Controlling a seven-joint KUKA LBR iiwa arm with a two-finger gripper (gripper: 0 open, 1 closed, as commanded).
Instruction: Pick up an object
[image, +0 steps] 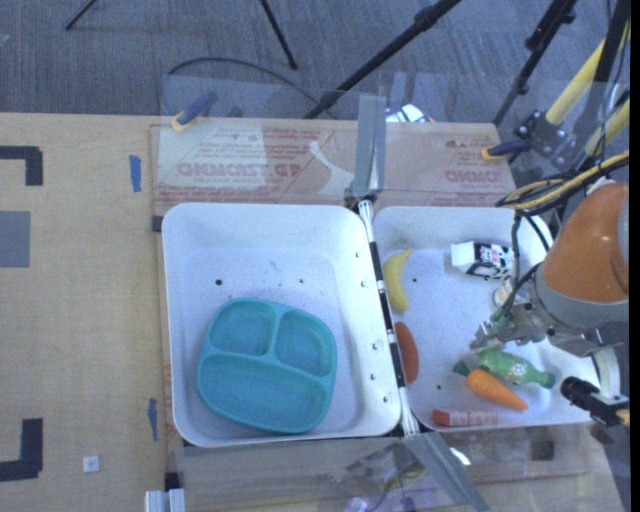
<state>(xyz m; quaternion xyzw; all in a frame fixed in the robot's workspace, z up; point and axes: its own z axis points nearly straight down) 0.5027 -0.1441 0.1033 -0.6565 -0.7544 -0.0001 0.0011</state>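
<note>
The right bin (440, 290) holds a yellow banana (397, 277) near its left wall, a red sausage (406, 350) below it, an orange carrot (494, 388), a green bottle (515, 368), a small white and black carton (482, 256) at the back, and a thin red and white stick (465, 417) by the front wall. My gripper (503, 328) hangs low over the right part of this bin, just above the green bottle. The arm's grey and orange wrist covers much of it.
The left bin (200, 250) holds a teal divided plate (267, 364). A metal divider (369, 160) and a cardboard sheet (260, 170) lie behind the bins. Cables and yellow tubing (580, 90) crowd the back right. Wooden bench (80, 300) lies to the left.
</note>
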